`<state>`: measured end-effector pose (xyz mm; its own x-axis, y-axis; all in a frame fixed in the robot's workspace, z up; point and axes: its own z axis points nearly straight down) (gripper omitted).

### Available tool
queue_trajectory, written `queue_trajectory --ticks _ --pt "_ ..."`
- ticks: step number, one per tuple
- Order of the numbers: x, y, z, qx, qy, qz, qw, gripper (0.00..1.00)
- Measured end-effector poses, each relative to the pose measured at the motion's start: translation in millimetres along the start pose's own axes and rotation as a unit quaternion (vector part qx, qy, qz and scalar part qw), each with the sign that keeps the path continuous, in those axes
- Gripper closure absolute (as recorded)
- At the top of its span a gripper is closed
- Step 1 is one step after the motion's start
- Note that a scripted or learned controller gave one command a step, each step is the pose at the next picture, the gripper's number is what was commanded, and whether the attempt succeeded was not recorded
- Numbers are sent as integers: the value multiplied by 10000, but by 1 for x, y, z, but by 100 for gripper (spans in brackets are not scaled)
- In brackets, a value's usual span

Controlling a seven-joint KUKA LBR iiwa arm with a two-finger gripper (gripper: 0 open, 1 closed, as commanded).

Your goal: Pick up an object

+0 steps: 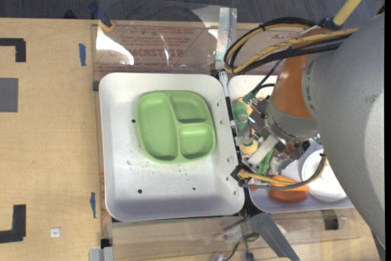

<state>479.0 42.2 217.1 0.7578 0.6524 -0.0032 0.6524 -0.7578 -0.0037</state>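
The arm point(342, 113) is down inside the right bin point(333, 203), so the step in hand looks like the reach or grasp itself. The claw point(264, 153) is buried under the wrist and its cables point(269, 46), and I cannot tell whether it is released or clenched, or whether anything sits in it.

Just around the claw lies a jumble of small objects: green bits point(240, 112) up and to its left, something yellowish point(247, 147) close beside it on the left, and an orange rounded piece point(288, 194) just below it. A white bowl-like object point(322, 177) sits to its lower right, smooth and round-rimmed, possibly a dish, though it is half hidden by the arm. Any of these could be the object to pick; the orange piece and the yellowish bit look nearest.

Well to the claw's left, in the left bin point(122, 192), rests a pale green divided plate point(176, 126), matte plastic with rounded corners and three shallow compartments. Dark specks dot the white floor of that bin near the plate.

The next move, as I judge it, calls for a straight lift out of the clutter, slow enough that neighbouring pieces and loose cable are not dragged along. The small items look hard, light and slippery, so a shallow pinch could let one pop free.
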Motion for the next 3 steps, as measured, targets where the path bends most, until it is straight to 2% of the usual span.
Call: queue_trajectory --ticks 1,2,3 --pt "-12 12 34 7 -10 750 9972 0" --pt "25 -22 64 -167 28 2237 9745 0" --pt "13 -8 32 -8 18 2512 9679 0"
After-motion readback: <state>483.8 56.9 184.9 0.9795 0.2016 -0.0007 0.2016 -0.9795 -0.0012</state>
